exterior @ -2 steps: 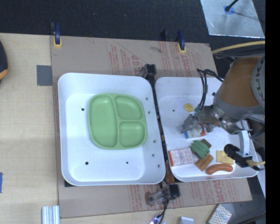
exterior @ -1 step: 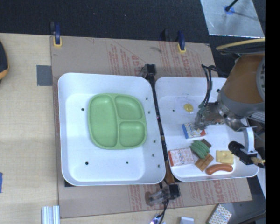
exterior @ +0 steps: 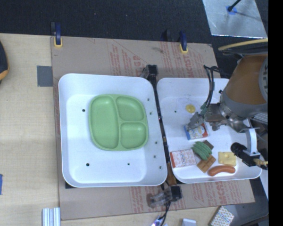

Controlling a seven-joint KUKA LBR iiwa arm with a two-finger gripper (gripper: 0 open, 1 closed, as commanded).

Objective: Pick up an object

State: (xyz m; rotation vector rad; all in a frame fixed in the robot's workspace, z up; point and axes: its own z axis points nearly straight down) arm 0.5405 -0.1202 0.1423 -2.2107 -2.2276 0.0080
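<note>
Arm (exterior: 245, 86) comes in from the right over the right bin (exterior: 174, 91), gripper (exterior: 196, 123) low in the middle of that bin. I cannot tell if the gripper is apart or together from this angle, and I see nothing clearly clamped in it. Directly at the gripper tip lies a blue and white carton (exterior: 197, 134), flat on the bin floor; the tip looks to be at the carton's upper end, but I cannot tell whether they are in contact. This is the closest object to the gripper. A yellow round piece (exterior: 190, 108) sits just above and to the left of the gripper, apart from it. Toward the near edge of the right bin is a cluster: a red and white packet (exterior: 182, 158) against the left wall, a green ridged piece (exterior: 203, 149) just right of it, and a brown piece (exterior: 206, 164) below the green one and touching it. A yellow square (exterior: 227, 158) lies further right, with a sausage (exterior: 221, 170) under it along the near rim. The left bin (exterior: 70, 168) holds a green divided plate (exterior: 118, 121) with three compartments, roughly centred and flat. Both bins sit side by side on a cardboard sheet (exterior: 108, 55) on the tabletop (exterior: 23, 126). Blue clamps (exterior: 58, 32) pin the sheet's far edge.
</note>
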